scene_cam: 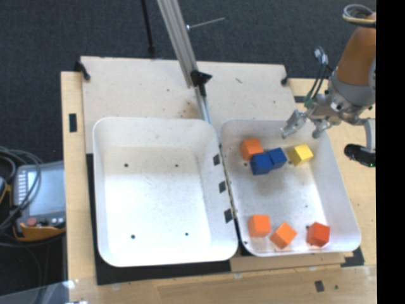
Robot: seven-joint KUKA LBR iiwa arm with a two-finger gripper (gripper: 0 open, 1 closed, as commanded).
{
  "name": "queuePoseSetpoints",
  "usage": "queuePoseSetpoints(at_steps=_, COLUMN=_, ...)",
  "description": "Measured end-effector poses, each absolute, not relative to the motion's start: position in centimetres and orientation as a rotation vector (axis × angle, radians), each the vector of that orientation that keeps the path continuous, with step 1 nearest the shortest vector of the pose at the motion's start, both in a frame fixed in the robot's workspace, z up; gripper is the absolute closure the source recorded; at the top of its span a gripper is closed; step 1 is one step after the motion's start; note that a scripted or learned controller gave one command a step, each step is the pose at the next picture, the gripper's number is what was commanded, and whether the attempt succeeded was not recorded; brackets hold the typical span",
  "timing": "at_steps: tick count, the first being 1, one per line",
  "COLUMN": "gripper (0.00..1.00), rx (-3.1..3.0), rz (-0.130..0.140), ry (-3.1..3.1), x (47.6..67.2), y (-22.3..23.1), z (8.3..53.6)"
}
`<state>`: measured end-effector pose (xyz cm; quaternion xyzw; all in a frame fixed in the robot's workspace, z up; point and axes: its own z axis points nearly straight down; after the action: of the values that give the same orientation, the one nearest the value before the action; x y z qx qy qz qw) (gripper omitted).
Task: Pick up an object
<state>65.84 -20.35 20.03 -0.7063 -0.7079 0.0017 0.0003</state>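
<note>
My claw (306, 125) hangs over the far rim of the right bin (338, 189), fingers spread, pinching nothing. This is the approach, I'd say. The yellow cube (300, 154) sits nearest, just beside the blue block (267, 161) and an orange cube (251, 147). Next I'd need to come down squarely over yellow, straddling it without nudging blue.
</note>
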Motion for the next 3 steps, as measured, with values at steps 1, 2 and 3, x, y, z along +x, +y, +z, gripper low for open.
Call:
queuePoseSetpoints(at_steps=1, gripper=0.0, rx=-2.212, rz=0.006, ry=-2.229, x=66.6, y=-20.6, z=14.2)
queuePoseSetpoints(at_steps=2, gripper=0.0, rx=-2.216, rz=-0.002, ry=-2.234, x=66.7, y=-20.8, z=12.2)
queuePoseSetpoints(at_steps=3, gripper=1.0, rx=-2.215, rz=0.002, ry=-2.241, x=66.7, y=-20.9, z=13.1)
